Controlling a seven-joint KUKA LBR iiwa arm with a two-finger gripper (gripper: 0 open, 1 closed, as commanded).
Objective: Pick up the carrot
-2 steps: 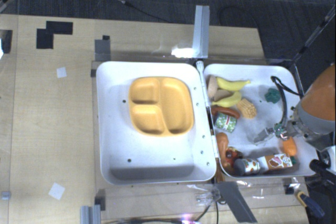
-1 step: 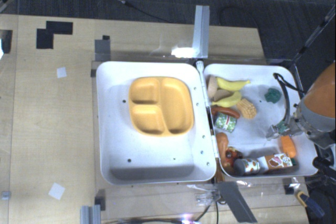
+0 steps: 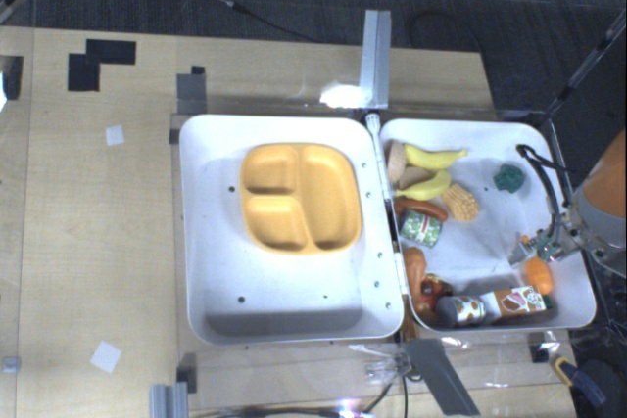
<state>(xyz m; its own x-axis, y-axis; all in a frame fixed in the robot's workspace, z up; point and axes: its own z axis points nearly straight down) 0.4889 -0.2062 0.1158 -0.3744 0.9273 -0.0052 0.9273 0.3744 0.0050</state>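
The small orange carrot point(image 3: 537, 275), stubby and rounded, lies low in the right white plastic bin point(image 3: 490, 134), near its right wall, just above a flat red-and-white packet point(image 3: 517, 301) along the bottom edge. The metal claw point(image 3: 545, 243) sits directly over the carrot's upper end; whether it is clenched or released cannot be told. In the left white bin point(image 3: 211, 210) rests a yellow three-compartment tray point(image 3: 297, 197).
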